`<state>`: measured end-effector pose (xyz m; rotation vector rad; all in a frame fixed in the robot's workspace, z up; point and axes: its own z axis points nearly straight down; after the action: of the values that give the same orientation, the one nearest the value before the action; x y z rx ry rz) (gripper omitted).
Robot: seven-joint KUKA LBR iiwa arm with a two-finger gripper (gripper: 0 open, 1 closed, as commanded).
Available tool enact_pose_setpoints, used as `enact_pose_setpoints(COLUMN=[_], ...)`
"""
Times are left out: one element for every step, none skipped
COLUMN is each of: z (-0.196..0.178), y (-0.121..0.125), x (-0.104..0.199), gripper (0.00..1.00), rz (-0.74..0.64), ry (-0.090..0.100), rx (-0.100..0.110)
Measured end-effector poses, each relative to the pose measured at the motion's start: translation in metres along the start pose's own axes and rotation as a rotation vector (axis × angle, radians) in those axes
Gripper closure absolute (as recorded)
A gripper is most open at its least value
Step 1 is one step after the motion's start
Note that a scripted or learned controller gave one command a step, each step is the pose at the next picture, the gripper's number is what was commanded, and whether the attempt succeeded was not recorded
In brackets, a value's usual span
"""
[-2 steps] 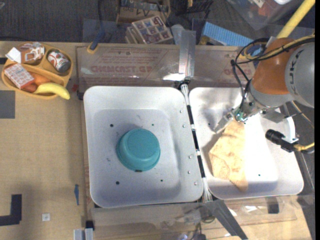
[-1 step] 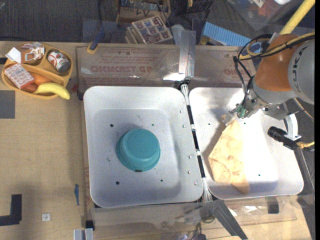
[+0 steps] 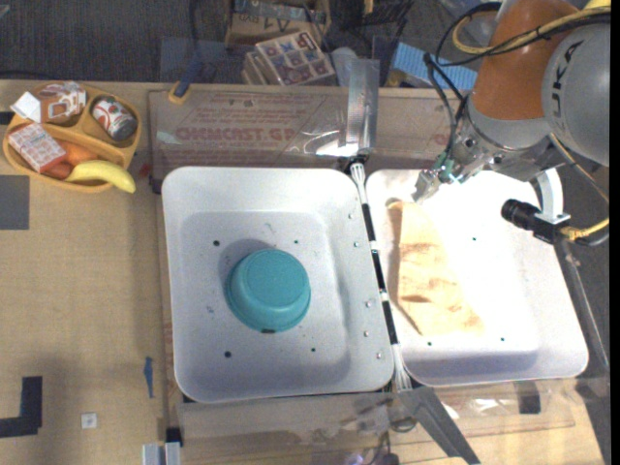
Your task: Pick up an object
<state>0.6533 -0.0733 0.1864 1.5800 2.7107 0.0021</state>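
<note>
Camera view. The task object is a round teal plastic bowl, lying upside down with its flat base facing up. It rests on the floor of the left shallow white bin, slightly toward the near edge and roughly midway between the left and right walls. Nothing touches the bowl; bare bin floor surrounds it on every side, with the widest open room toward the far edge and the far-left corner.

The right shallow white bin sits just beside the left one, their inner walls touching along a central seam. A flat tan wooden board lies in its left half, along the left wall, reaching from the far-left corner toward the near edge. The right half of this bin floor is bare.

The two-finger gripper hangs over the far edge of the right bin, near its far-left corner, close above the far end of the board. Its tip is small and blurred; whether it is spread or closed cannot be determined, and no object is seen in it. The gripper is well apart from the bowl.
</note>
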Motion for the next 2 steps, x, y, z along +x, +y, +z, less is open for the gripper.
enact_pose_setpoints(z=[0.000,-0.068], y=[0.000,-0.026], x=[0.000,-0.002], gripper=[0.00,0.00], rz=[0.000,-0.067], ry=[0.000,-0.002], rx=[0.000,-0.001])
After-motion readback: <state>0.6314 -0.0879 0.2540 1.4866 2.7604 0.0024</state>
